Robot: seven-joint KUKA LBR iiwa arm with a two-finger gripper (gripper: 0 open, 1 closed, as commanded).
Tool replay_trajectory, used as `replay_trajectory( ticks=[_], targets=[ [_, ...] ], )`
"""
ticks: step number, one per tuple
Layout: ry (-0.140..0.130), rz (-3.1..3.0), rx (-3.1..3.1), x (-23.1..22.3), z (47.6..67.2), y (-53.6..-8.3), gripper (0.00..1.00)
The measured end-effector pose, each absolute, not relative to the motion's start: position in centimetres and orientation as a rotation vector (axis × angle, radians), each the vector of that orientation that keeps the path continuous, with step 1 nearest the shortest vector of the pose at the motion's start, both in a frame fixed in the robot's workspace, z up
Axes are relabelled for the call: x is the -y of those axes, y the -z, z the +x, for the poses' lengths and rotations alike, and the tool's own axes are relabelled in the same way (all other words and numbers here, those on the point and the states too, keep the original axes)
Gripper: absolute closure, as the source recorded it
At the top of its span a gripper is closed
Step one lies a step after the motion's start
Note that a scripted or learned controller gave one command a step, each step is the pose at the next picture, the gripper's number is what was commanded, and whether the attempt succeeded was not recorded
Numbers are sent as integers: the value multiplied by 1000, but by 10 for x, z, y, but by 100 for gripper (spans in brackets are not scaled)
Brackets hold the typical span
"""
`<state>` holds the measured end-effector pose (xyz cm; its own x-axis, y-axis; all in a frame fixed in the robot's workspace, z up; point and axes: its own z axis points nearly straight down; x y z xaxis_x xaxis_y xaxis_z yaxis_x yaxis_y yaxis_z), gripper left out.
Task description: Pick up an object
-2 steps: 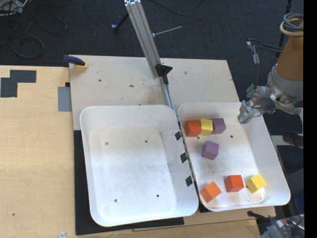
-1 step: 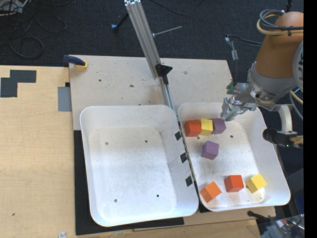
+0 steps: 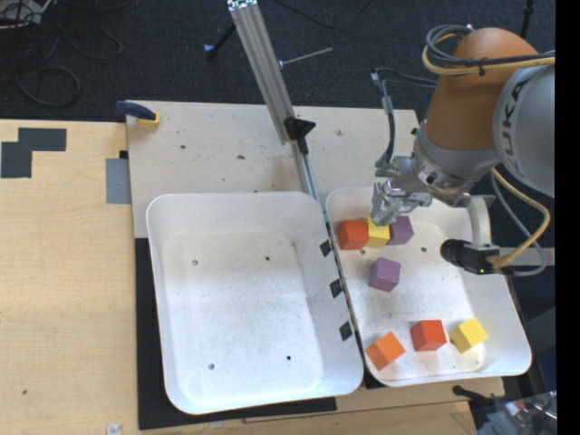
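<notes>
Because the gripper [image 3: 388,214] sits low over a tight cluster, a red cube [image 3: 352,234], small yellow cube [image 3: 379,235] and purple cube [image 3: 401,230] touching one another, a finger could land on a neighbour and shove the yellow cube away; I cannot tell how the gripper is set. Below that cluster in the right bin [image 3: 507,356] lie another purple cube [image 3: 384,274], an orange cube [image 3: 387,349], a second red cube [image 3: 428,334] and a yellow block [image 3: 468,334]. Left of the cluster, the left bin [image 3: 163,243] seems bare, perhaps speckled.
</notes>
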<state>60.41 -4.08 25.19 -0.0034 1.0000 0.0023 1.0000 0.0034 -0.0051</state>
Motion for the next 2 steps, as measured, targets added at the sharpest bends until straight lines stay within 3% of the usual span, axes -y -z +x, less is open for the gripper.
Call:
replay_trajectory(
  ticks=[1, 2],
  targets=[
    [-1, -2215, 2224, -7, 618, -250, 100],
    [-4, -2213, 2223, -62, 618, -232, 100]
  ],
)
